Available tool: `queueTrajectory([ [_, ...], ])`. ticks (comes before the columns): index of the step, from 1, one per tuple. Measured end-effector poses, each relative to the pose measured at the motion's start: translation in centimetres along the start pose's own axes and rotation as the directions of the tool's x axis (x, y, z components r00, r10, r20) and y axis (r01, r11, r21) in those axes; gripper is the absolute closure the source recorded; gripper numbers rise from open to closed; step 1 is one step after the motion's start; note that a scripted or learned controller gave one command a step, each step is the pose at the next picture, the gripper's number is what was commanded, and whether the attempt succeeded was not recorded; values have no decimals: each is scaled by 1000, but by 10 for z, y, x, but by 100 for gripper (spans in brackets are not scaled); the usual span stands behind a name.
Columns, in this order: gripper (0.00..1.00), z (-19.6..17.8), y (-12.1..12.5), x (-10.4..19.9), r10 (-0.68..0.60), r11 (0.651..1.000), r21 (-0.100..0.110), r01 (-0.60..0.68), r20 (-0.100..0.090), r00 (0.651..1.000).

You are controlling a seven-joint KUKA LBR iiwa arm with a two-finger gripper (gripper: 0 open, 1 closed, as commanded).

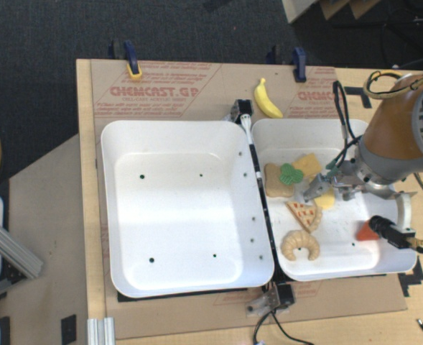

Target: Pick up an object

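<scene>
Pincer [317, 190] hangs low in right bin [340, 264] above pizza slice [304, 214].

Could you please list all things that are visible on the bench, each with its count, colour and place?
Bins: 2, white, side by side on the bench: left bin, right bin.
Banana: 1, yellow, on the cardboard just beyond the right bin.
Croissant: 1, light brown, near front of right bin.
Pizza slice: 1, orange and red, middle of right bin.
Bread slice: 1, tan, by the right bin's left wall.
Green piece: 1, green, lying on the bread slice.
Yellow pieces: 2, one beside the green piece, one near the gripper.
Red piece: 1, right side of right bin.
Clamps: 2, blue, at the far edge.
Arm: 1, grey and orange, from the right.
Gripper: 1, grey, over the right bin.
</scene>
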State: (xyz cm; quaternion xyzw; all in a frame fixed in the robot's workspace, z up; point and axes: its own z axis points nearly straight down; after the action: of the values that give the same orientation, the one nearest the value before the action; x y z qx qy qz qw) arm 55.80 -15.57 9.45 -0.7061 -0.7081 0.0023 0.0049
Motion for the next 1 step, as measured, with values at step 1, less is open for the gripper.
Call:
queueTrajectory([
  [1,100,-20,2,-3,4,1000,-12,-4,5,1000],
])
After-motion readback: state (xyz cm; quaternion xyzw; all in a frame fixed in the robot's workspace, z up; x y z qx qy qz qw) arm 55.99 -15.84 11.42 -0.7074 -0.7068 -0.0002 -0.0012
